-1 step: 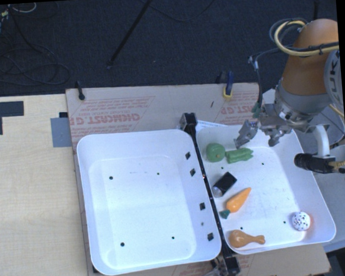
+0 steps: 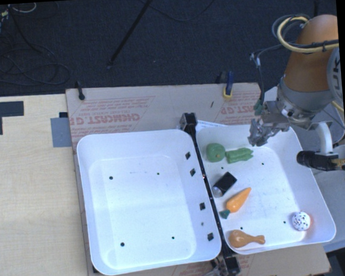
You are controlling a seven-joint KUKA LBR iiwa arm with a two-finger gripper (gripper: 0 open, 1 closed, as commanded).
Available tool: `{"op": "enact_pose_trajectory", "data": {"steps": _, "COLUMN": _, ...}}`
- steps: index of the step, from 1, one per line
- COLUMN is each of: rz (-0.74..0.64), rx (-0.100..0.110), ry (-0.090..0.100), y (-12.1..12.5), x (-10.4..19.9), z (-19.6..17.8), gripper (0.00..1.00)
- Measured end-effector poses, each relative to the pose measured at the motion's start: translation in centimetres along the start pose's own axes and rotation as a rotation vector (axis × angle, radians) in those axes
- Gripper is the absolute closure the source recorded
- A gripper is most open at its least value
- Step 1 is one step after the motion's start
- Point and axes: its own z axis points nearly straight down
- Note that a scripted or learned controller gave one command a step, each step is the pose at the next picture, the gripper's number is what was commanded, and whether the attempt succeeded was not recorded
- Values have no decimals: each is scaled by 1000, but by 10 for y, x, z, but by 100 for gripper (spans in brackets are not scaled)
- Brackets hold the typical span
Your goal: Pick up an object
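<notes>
Camera view. Arm [image 2: 309, 64]: grey with orange band, entering from the right, wrist tilted down over the right bin's [image 2: 309, 180] far edge. Claw [image 2: 259, 135]: hangs above the bin, near the green pieces; whether wide or narrow cannot be told; nothing visible between its tips.

Right bin contents: green round object [image 2: 215, 152] touching green elongated object [image 2: 240, 155]; black block [image 2: 225, 182]; orange carrot [image 2: 238, 200]; tan gourd-shaped piece [image 2: 245, 237]; white speckled ball [image 2: 300, 221].

Left bin [image 2: 96, 152]: alongside, on cardboard sheet [image 2: 134, 110] over the tabletop [image 2: 28, 199].
</notes>
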Motion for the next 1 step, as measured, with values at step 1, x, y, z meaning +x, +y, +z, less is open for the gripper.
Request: {"op": "enact_pose_trajectory", "data": {"steps": 1, "rz": -4, "rx": -11, "ry": -1, "y": 36, "x": 59, "z": -71, "gripper": 100}}
